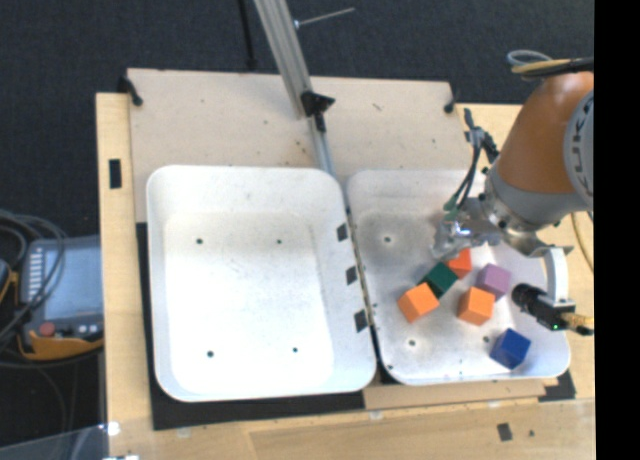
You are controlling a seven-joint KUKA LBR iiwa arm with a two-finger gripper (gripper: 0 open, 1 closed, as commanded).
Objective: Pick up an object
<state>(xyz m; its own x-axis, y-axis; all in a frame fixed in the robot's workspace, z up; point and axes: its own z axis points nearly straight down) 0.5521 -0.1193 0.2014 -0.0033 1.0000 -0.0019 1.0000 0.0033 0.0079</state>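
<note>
Tool (455, 238) beside green block (440, 279); no legible writing.

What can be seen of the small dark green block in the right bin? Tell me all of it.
The small dark green block looks like a solid, matte cube, turned so a corner faces the camera. It lies on the floor of the right white bin, just below the gripper. An orange cube sits against its lower left side, and a reddish-orange block borders its upper right. Whether the gripper touches it cannot be told.
</note>
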